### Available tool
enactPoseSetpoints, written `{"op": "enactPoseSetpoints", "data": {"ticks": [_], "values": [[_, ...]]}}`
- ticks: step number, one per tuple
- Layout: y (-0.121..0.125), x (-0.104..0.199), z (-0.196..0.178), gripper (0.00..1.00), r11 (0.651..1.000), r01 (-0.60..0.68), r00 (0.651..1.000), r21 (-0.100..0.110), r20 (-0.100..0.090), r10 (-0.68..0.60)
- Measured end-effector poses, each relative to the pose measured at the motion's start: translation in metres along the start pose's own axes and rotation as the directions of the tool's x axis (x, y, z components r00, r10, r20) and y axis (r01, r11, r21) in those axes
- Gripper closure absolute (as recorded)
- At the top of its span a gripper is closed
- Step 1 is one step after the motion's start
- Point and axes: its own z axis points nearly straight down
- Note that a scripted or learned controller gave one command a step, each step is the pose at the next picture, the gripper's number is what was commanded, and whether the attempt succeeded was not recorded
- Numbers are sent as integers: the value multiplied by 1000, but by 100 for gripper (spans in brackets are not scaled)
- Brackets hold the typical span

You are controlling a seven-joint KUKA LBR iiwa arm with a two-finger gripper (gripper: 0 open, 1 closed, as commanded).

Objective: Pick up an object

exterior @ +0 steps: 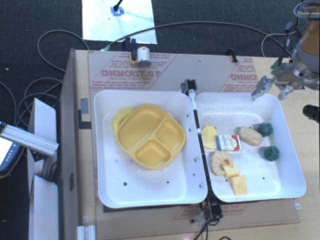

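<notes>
The grey two-finger gripper [274,87] hangs at the upper right of the camera view, over the far right corner of the right-hand shallow white bin [295,149], its two pale fingers splayed wide apart with nothing between them. It sits high, well apart from anything worth grabbing. Below and inward from it, inside that bin, the nearest candidates are a beige oval bread-roll-like toy [250,136] touching a dark green knobbly broccoli-like piece [265,129], with a second dark green piece [271,153] just beside the right wall. Farther left lie a small red-and-white printed carton [228,142], a pale yellow rounded piece [209,133] against the divider, a tan ridged croissant-like toy [220,160], and two yellow cheese-like wedges [235,178] towards the near edge. The left-hand white bin [145,191] bears a yellow moulded plastic divided tray [150,136] resting over a yellow plate-like disc [120,119]. No object is lifted yet, so the pick seems at its approach stage. To do it well, I would judge the lone green piece by the right wall the cleanest target: it stands apart from its neighbours. The arm should centre over it, turn the fingers so neither meets the bin wall, descend fully, and only then close.
</notes>
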Motion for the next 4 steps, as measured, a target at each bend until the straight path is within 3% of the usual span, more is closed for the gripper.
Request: {"op": "enactPoseSetpoints", "data": {"ticks": [1,2,3,4], "values": [[-5,69,91,0,1000,1,1000,3,-2,-1],[-73,118,75,0,1000,1,1000,1,-1,-1],[-94,100,69,0,1000,-2,1000,2,0,2],[-84,85,146,0,1000,-2,1000,4,-1,2]]}}
